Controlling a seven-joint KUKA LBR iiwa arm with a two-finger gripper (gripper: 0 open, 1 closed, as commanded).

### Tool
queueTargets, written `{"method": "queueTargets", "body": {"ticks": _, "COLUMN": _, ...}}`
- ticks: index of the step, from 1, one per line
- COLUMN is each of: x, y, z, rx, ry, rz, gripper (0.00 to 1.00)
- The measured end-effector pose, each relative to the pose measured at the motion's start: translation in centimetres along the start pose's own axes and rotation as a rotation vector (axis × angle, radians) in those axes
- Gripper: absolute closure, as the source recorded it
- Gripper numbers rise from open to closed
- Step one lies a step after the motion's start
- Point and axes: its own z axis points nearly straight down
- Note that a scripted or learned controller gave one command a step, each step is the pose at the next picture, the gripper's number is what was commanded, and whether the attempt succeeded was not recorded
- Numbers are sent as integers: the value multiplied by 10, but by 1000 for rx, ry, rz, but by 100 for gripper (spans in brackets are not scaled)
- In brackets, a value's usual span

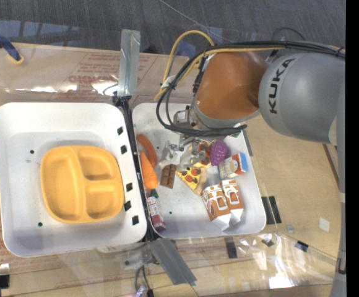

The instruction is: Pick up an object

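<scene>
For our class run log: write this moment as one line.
arm: over right bin | tool: low among toys | carrot: at left wall | tray: left bin

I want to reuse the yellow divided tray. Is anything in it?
Empty. The yellow tray in the left bin shows bare yellow in all its compartments.

Right bin [254, 218] holds the pickable clutter: carrot [148, 171] and sausage [146, 146] lying along the left wall, small bottle [155, 213] below them. Mid-bin: brown chocolate bar [168, 176], pizza slice [192, 177], purple grapes [218, 151], two cartons [223, 200] lying flat.
</scene>
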Motion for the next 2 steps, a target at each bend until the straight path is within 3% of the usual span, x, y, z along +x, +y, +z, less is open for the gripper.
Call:
{"method": "queueTargets", "body": {"ticks": 1, "x": 105, "y": -7, "z": -6, "rx": 5, "ry": 3, "rz": -114, "gripper": 100}}
{"method": "queueTargets", "body": {"ticks": 2, "x": 32, "y": -7, "z": -41, "rx": 8, "ry": -1, "rz": 115, "gripper": 100}}
